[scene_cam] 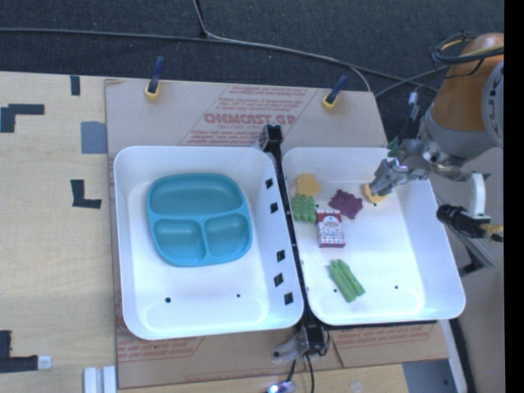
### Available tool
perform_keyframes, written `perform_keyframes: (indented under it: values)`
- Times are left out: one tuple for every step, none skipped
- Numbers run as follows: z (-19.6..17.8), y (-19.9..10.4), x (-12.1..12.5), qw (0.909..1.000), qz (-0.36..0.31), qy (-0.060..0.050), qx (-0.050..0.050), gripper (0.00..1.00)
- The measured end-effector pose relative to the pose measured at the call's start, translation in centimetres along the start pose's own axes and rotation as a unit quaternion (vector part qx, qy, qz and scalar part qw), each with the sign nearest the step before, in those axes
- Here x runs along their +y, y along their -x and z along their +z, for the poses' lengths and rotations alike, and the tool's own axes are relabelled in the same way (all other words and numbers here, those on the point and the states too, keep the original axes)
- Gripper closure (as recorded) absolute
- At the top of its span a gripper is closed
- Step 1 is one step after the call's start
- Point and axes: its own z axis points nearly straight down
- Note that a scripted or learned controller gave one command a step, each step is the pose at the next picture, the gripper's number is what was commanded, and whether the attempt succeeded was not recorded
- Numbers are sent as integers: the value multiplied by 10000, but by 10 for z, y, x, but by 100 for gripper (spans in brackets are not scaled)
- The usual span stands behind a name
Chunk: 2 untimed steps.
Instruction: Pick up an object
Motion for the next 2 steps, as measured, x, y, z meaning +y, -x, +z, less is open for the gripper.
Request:
perform_keyframes:
  values:
    - [-43, -3, 5, 10000, 1, 2, -2, 100]
    - [-39, -58, 3, 10000, -13, -21, 5, 100]
